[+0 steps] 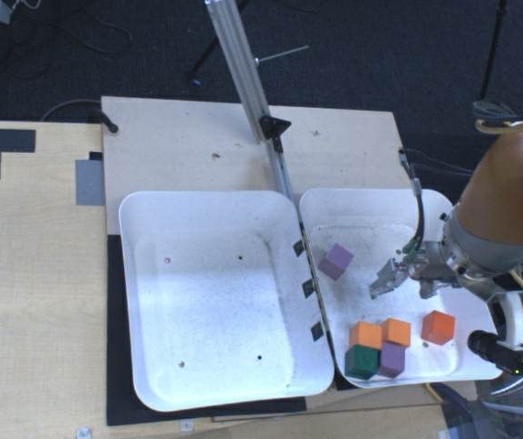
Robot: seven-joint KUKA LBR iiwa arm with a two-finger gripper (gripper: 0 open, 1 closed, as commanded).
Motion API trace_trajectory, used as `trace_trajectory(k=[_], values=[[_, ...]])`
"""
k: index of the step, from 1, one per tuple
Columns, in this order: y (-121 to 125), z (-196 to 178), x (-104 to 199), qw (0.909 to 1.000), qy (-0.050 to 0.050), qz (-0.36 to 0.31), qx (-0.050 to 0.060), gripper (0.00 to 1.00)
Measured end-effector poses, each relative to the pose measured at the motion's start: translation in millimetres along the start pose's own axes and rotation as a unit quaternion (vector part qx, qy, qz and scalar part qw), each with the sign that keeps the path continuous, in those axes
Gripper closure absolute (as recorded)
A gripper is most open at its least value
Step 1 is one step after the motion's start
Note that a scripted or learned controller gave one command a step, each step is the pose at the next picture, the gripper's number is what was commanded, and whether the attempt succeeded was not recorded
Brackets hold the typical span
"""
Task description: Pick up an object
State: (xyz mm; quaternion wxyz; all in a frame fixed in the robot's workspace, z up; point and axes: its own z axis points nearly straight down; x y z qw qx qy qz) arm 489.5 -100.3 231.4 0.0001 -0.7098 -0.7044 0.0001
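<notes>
Reaching in from the right edge, the grey arm (495,218) hangs its gripper (388,280) over the right bin (371,210), fingers slightly parted and holding nothing. Left of it sits the left bin (207,300). A purple cube (336,261) lies just left of the fingers; orange, green and purple blocks (380,346) cluster at lower right.

No text, label, brand, number or sign can be read on anything in this view.
</notes>
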Motion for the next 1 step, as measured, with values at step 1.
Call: trace_trajectory(k=[1], values=[[0.0, 0.0, -0.3, 1.0, 0.0, 0.0, 0.0, 0.0]])
